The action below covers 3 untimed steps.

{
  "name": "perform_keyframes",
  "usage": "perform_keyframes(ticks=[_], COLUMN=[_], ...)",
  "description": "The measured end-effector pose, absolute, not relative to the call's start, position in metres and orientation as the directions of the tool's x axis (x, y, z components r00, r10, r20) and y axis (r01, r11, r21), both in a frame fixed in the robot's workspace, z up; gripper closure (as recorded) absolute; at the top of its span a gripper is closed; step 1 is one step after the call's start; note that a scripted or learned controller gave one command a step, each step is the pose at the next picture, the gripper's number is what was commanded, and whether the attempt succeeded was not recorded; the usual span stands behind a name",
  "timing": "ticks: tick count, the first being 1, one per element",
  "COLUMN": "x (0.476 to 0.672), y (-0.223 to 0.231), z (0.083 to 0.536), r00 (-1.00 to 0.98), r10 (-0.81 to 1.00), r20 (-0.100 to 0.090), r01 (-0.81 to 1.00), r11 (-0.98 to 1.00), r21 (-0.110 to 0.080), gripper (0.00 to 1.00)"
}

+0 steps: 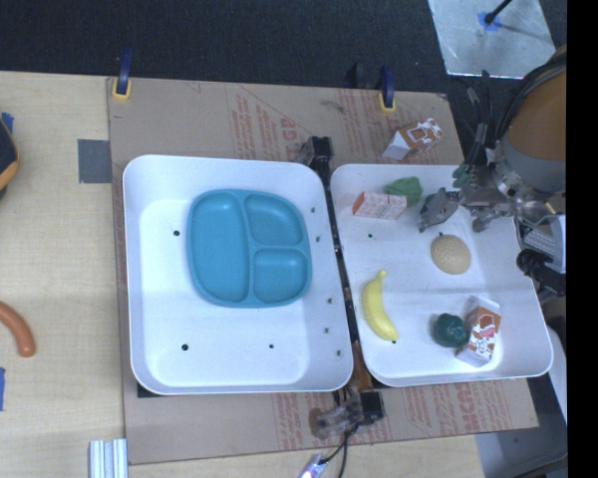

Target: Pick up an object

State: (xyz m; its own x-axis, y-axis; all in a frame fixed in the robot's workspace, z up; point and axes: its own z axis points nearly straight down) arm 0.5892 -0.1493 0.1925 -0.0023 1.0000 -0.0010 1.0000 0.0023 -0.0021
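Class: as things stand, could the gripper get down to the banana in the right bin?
Probably yes. The banana lies alone on bare bin floor, nothing over it; the gripper hovers nearby.

Even, moderately bright overhead light, with mild glare on the white bins (229, 371). Shadows are soft and short. Focus is slightly soft throughout, detail grainy.

Gripper (456, 210) hovers over right bin (419, 366) above a beige ball (451, 254)
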Motion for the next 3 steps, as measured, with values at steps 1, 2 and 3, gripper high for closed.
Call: perform_keyframes(ticks=[1,2,3], x=[0.6,0.585,0.587], y=[-0.213,-0.18,-0.183], z=[0.11,0.097,0.11], r00=[-0.003,-0.005,-0.007], r10=[1.0,1.0,1.0], r20=[-0.001,-0.004,-0.007], r01=[1.0,1.0,1.0], r11=[0.003,0.005,0.008], r21=[-0.006,0.001,0.004], gripper=[0.0,0.0,1.0])
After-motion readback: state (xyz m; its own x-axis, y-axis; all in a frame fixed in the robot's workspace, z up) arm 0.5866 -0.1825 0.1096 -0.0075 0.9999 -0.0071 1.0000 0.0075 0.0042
